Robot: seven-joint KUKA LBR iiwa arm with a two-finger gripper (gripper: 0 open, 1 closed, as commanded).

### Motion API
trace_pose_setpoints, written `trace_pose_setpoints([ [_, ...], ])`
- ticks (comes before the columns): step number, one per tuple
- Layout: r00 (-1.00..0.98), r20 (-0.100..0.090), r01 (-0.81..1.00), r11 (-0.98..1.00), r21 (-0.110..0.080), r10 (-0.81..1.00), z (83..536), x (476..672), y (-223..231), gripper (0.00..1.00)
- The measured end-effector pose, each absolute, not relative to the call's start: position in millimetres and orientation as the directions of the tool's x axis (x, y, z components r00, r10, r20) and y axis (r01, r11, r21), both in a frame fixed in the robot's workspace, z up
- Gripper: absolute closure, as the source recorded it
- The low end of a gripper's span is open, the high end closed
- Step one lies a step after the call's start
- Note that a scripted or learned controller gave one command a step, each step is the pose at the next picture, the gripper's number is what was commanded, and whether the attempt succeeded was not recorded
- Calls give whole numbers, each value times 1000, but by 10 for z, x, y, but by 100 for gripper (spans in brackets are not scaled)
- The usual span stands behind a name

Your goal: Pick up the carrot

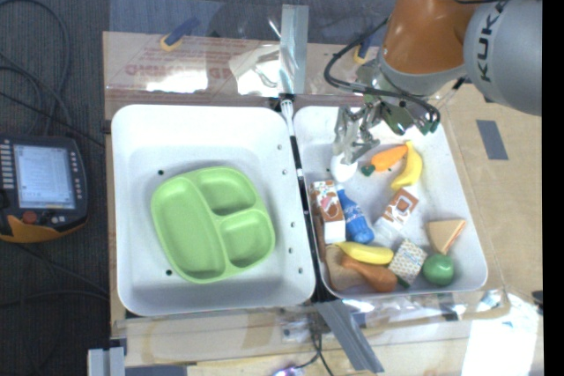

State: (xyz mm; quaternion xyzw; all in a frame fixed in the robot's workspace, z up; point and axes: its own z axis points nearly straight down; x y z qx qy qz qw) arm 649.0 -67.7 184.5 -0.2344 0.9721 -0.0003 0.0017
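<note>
The end effector [355, 147] hangs low in the right bin [467, 216], near its upper left corner, just left of the carrot [388, 159]. Whether it grips anything cannot be told from this slant. The carrot lies on the bin floor (orange body, green end toward the arm's tool), touching a banana [409, 169] on its right. Below them sit a blue bottle [356, 221], small cartons and a green apple [438, 269]. The left bin [132, 145] holds a green divided plate [212, 223].
</note>
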Motion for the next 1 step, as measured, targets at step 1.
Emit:
trace_pose_setpoints([
  [1,-711,0,-703,711,2,-703,1488,6214,-941,100],
])
